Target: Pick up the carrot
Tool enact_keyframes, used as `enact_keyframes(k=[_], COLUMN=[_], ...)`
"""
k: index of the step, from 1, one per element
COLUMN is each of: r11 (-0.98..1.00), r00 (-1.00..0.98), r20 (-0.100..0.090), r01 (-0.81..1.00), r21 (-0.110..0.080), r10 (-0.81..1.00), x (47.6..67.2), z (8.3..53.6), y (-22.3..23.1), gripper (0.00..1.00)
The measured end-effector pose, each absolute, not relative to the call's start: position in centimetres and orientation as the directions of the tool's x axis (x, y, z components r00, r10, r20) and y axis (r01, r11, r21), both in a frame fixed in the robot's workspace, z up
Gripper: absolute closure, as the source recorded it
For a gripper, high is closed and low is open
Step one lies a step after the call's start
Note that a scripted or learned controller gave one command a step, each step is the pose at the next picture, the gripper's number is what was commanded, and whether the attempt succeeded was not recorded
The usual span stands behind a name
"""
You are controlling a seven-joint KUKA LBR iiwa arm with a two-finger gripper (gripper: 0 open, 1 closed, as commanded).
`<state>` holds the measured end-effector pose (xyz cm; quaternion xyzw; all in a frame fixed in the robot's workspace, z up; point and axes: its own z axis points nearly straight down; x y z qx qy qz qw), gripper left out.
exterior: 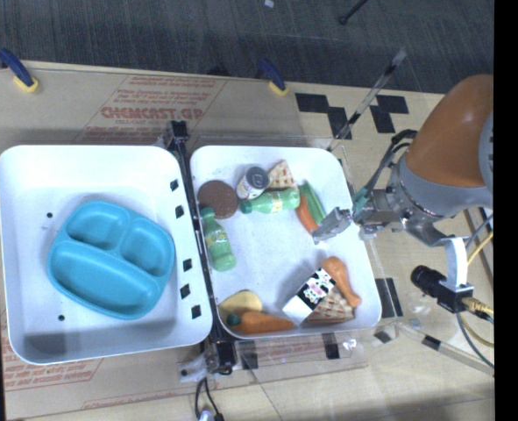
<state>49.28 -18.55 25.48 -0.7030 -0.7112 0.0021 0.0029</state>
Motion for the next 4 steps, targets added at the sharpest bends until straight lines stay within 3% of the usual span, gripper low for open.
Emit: enact_keyframes(k=[1, 2, 3, 4], r11=[0.197, 0.397, 0.273, 0.286], r00=[-0.197, -0.397, -0.273, -0.286], r20=[0.003, -0.002, 0.000, -0.001], r01=[0.980, 0.918, 0.962, 0.958], r21=[-0.010, -0.003, 0.006, 0.004], r10=[0.980, 0.918, 0.962, 0.958], x=[47.6, 47.7, 48.1, 48.2], z=[17.2, 16.7, 11.0, 11.9], y=[-12.2, -19.0, -20.3, -20.3], gripper=[0.00, 0.00, 0.00, 1.00])
